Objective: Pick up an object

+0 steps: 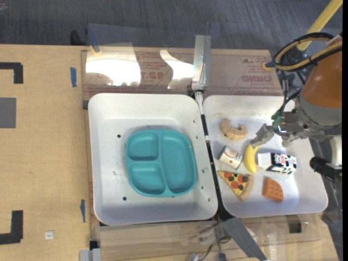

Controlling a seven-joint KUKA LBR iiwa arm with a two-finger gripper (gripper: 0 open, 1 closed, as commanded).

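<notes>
**Gripper above the right bin's toys**

Now we see the arm [321, 91] reaching in from the right, its gripper [274, 135] hanging over the right bin [315, 200]. One grey finger [261, 136] slants down toward the top of the toy banana [250, 159]; the other is hard to make out, so we cannot tell how the jaws stand, and we see nothing between them.

Six toys lie in that bin. A tan pastry piece [234, 130], possibly a doughnut, sits near the back. Below it a small white cup [230, 157] lies just left of the banana. A black-and-white carton [279, 162] lies right of the banana. Toward the front, a pizza slice [236, 182] and an orange waffle [273, 190] lie apart.

A teal three-compartment plate [161, 162] sits in the left bin [103, 118].
</notes>
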